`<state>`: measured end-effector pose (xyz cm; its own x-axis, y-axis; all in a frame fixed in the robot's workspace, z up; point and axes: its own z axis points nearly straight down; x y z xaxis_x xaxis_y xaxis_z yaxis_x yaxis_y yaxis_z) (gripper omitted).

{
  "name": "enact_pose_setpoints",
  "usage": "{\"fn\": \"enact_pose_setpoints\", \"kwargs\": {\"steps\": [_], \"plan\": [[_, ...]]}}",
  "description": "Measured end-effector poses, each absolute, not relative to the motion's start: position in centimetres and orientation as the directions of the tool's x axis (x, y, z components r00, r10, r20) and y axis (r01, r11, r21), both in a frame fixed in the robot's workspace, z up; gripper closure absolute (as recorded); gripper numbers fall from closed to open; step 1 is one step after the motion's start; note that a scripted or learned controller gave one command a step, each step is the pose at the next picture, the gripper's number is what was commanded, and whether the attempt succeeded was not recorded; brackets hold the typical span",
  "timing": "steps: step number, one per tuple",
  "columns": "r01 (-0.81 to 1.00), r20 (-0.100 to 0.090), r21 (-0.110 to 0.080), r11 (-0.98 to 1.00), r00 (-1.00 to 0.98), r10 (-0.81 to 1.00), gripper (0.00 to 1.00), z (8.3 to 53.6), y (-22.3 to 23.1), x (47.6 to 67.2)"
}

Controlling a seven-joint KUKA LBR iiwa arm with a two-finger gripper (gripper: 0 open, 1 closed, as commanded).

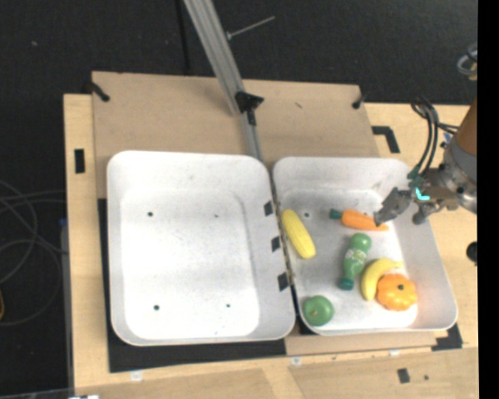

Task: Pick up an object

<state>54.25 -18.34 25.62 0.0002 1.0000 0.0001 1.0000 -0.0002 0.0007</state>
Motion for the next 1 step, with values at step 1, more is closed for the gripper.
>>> {"fn": "enact_pose_setpoints", "kwargs": {"steps": [1], "plan": [[1.0,0.0,0.001,0.0,0.0,1.0,0.0,25.62,-18.34,54.27]]}}
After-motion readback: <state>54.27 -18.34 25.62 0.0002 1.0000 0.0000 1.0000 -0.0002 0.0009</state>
